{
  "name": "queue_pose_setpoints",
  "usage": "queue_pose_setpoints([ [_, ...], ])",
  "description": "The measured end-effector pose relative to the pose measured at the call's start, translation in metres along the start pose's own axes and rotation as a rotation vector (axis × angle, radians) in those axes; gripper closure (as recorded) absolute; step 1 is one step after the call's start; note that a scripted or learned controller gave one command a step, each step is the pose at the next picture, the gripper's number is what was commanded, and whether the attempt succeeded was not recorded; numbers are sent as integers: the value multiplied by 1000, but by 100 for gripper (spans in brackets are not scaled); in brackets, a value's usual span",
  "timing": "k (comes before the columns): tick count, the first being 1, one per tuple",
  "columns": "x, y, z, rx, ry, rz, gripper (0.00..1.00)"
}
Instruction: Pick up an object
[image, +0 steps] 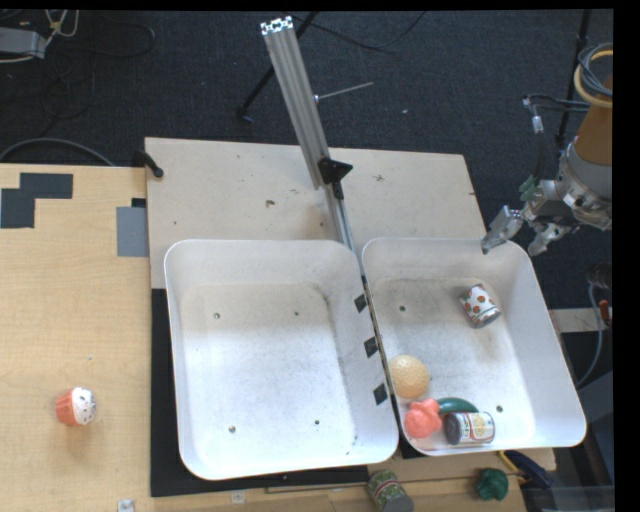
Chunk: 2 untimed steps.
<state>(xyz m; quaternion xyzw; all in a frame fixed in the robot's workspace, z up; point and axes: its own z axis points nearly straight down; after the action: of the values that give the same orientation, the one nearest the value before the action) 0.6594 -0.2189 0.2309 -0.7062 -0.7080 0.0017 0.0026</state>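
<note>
The right bin (545, 330) holds a small white and red can (480, 305) lying tilted near its back right. Near its front lie a tan ball (409, 376), a pink soft toy (422, 419), a dark green item (458, 404) and a dark jar with a light label (469, 428). My gripper (520, 232) hangs above the bin's back right corner, up and to the right of the white can, open with nothing between its fingers (497, 231).
The left bin (190, 300) sits beside the right one, with black clips (367, 345) along the shared wall. A metal rail (305, 115) slants across the back board. A red-white toy (75, 407) lies on the wooden table. Small green objects (490, 484) sit at the front edge.
</note>
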Motion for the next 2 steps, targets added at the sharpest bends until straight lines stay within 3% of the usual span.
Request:
queue_pose_setpoints([
  [2, 0, -10, 105, 2, 1, 3, 0],
])
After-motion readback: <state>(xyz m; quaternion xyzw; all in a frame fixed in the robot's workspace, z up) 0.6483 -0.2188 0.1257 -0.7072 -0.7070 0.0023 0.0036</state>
